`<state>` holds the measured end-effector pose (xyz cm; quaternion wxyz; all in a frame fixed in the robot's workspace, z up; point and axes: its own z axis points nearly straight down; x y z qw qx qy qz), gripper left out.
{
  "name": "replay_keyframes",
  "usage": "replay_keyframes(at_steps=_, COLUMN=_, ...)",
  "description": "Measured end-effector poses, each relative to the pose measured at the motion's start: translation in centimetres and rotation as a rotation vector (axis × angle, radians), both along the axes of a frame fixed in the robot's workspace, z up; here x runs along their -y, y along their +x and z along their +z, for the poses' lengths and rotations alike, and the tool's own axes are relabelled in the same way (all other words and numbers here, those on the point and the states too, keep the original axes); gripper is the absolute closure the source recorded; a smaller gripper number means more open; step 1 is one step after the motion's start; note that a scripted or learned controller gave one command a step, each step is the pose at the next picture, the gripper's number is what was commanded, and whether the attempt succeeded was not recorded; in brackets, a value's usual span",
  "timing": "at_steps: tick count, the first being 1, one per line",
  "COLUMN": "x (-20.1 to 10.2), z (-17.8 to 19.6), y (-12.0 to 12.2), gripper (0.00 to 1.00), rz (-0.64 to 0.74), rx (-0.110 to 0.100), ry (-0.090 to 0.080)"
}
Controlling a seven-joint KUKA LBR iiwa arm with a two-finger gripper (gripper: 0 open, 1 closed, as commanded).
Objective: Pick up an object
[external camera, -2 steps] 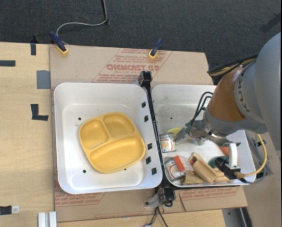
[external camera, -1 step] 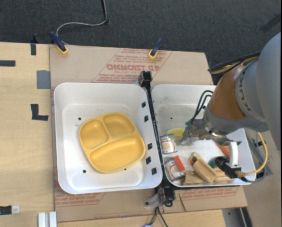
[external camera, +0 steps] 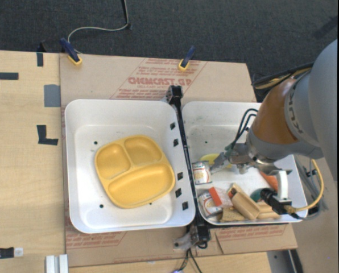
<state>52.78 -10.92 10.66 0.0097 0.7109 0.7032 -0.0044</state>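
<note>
Yellow three-compartment plate [external camera: 134, 170] lies flat, right side up, well apart from the gripper [external camera: 222, 160], in the other bin [external camera: 73, 169]. Small labelled can [external camera: 201, 173] sits just beside the gripper, and a yellow-green item [external camera: 211, 158] is at its tip; contact cannot be determined. Red-and-white packet [external camera: 210, 200] and tan wooden blocks [external camera: 246, 205] lie near the gripper, toward the front rim.

Dark carpet [external camera: 215, 16] beyond pale, cardboard-topped bench [external camera: 21, 181].

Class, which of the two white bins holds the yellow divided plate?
The bin on the view's left: the plate lies in it, while the other bin holds several small things.
</note>
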Motion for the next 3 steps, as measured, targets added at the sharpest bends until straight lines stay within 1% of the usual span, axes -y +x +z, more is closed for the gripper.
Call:
replay_keyframes(at_steps=1, x=-0.2, z=0.9, y=0.0, gripper=1.00, rz=0.002, rx=-0.003, ry=0.005)
replay_keyframes(at_steps=2, x=-0.1, z=0.9, y=0.0, gripper=0.00, rz=0.001, rx=-0.002, ry=0.001)
replay_keyframes(at_steps=3, x=-0.3, z=-1.8, y=-2.2, gripper=0.00, rz=-0.001, rx=0.012, ry=-0.002)
